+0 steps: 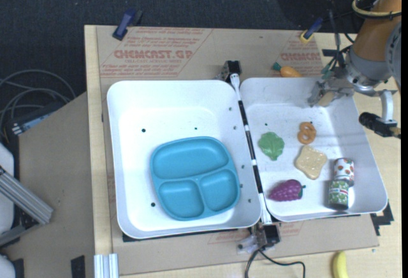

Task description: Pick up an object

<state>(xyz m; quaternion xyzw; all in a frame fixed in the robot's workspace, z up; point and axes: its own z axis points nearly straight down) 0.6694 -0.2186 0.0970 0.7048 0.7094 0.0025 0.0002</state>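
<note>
The pincer [324, 95] hangs over the far corner of the right bin [376, 175], and how far it is open cannot be told at this size. Nearer the camera than the pincer lie a pretzel [306, 132], a lettuce leaf [271, 145], a slice of toast [310, 162], grapes [285, 190] and a can [341, 183], all apart from it. The arm [377, 34] is cut off at the right edge.

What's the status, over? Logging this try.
Gripper over right bin's far corner, grasp unclear. Pretzel, toast, lettuce, grapes, can all lying loose. Nothing blocking.
</note>
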